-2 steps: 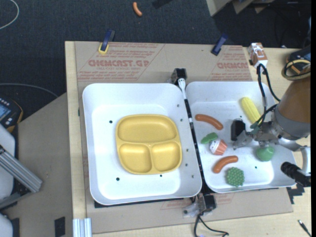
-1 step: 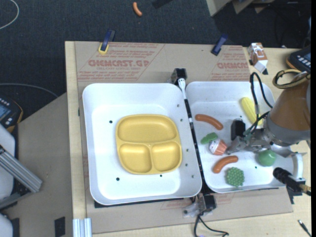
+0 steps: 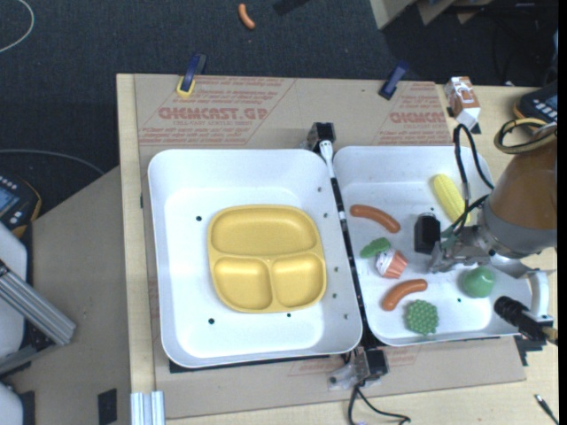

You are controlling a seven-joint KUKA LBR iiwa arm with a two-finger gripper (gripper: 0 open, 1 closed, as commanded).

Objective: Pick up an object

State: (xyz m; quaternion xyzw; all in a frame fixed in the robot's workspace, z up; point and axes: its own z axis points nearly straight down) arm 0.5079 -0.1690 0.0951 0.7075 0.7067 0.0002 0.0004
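Note:
The right bin (image 3: 354, 162) holds several toy foods. A yellow corn cob (image 3: 447, 195) lies at the back, with an orange sausage (image 3: 374, 217) to its left. A radish with green leaves (image 3: 385, 259) sits mid-left. A second sausage (image 3: 403, 293), a green broccoli (image 3: 421, 316) and a round green fruit (image 3: 478, 282) lie near the front. My gripper (image 3: 436, 242) hangs low over the bin's middle, between the corn and the green fruit and just right of the radish. Nothing is visibly held in it.
The left bin (image 3: 177, 237) carries a yellow divided plate (image 3: 266, 257). The arm's orange band (image 3: 530, 184) and cables cover the right bin's right side. A black clamp (image 3: 322, 135) sits at the back between the bins. A stray sausage (image 3: 246, 16) lies on the floor.

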